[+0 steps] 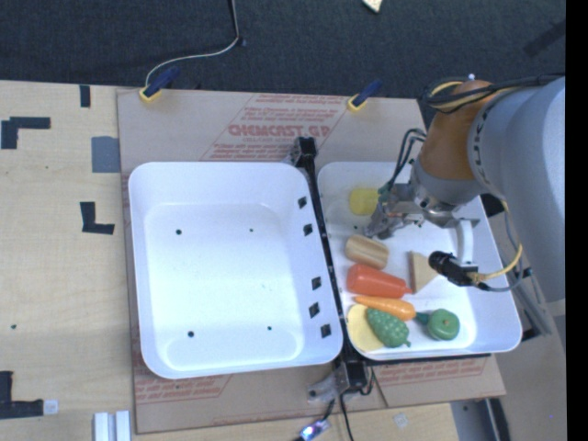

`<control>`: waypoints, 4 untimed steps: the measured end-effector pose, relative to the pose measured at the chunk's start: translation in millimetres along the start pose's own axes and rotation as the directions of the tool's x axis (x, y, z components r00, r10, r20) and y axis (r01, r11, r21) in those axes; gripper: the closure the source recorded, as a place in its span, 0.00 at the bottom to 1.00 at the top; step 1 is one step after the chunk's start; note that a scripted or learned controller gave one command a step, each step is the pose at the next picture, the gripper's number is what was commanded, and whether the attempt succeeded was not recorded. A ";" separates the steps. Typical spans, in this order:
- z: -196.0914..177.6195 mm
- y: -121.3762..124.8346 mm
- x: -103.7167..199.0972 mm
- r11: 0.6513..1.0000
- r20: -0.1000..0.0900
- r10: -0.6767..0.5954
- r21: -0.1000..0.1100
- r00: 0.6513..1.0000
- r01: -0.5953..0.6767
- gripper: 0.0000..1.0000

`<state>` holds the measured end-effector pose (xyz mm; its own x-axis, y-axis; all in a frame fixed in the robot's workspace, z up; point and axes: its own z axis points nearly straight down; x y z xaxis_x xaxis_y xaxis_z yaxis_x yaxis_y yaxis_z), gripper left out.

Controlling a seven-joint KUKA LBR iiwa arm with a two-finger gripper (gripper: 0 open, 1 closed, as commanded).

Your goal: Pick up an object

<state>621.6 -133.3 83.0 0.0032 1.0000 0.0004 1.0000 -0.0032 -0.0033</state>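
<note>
Toy food is what's up for grabs, all of it clustered in the right-hand shallow white plastic bin [496, 338]: a yellow blocky piece [362, 200] near the top, a tan bread-roll cylinder [367, 249] below it, then a red-orange pepper shape [376, 281], an orange carrot [386, 307], a knobbly dark green vegetable [388, 328] lying on a pale yellow flat piece [360, 332], a small green round fruit [444, 324], and a beige wedge [421, 271].

From the overhead camera, the grey arm with its orange band [450, 145] leans in from the right, and the two-finger gripper [386, 217] sits low between the yellow block and the bread roll, seemingly just beside both.

Risk here, as I read it: the pieces lie so close together that the pincer could nudge the roll or block aside, or pinch an edge and lose it on the lift.

As for the pincer itself, dark hardware and cables hide its tips, so I cannot tell whether it's apart or together, nor whether anything sits between.

The left-hand white bin [147, 246] lies alongside.
</note>
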 end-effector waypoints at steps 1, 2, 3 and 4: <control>-19.1 -44.1 12.1 1.000 0.000 -0.003 0.000 1.000 0.003 1.00; -1.9 -74.4 17.7 1.000 0.001 -0.003 -0.006 1.000 0.003 1.00; -26.6 -61.3 9.2 1.000 0.001 -0.004 -0.004 1.000 0.004 1.00; -27.6 41.8 37.0 0.999 -0.004 -0.009 0.038 1.000 0.009 1.00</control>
<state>663.6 -96.4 110.4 -0.0059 1.0000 0.0040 0.9991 0.0061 -0.0415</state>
